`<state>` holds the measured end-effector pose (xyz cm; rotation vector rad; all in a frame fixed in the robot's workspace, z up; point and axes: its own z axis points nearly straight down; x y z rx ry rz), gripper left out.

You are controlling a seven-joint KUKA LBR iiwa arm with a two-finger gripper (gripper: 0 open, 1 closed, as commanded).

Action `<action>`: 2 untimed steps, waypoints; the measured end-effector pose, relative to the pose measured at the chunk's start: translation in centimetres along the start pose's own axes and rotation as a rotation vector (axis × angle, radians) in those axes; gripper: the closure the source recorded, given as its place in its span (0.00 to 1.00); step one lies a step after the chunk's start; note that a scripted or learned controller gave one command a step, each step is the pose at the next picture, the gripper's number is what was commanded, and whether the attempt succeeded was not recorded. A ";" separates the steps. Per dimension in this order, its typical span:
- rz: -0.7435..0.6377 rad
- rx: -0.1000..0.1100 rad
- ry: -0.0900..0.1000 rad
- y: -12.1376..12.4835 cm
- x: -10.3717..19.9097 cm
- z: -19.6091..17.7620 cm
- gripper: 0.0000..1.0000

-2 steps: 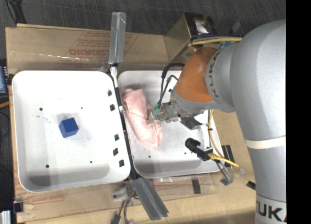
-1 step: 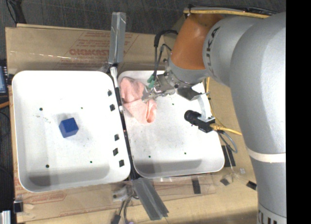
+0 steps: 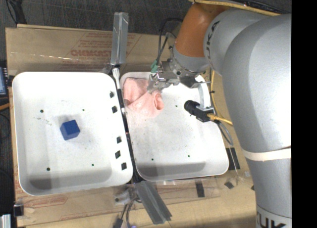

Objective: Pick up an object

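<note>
We see the tool low in the far left corner of the right bin, right at the upper edge of a crumpled pink cloth. The tool seems to touch the cloth's top fold, but we cannot tell whether it is apart, together, or clamped on the fabric, since the wrist hides that part. The cloth lies bunched against the bin's left wall, with one lobe reaching toward the bin's middle.

The grey arm comes in from the right and covers that side of the view, with its orange band just above the wrist, over the bin's far rim.

In the left bin we find a small blue cube, sitting flat on the floor left of centre, well apart from the cloth and from the tool. A few dark specks dot both bin floors.

Between the bins runs a row of small black clips, and a grey metal bar stands at the far end of that divide. Both bins rest on a brown cardboard sheet with red print on the tabletop.
</note>
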<state>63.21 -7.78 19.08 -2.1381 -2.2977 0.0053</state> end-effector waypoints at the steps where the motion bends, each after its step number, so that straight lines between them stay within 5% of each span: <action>1: -0.080 -0.003 0.000 -0.4 -2.8 -9.2 1.00; 2: -0.068 0.002 0.001 2.2 -2.6 1.4 1.00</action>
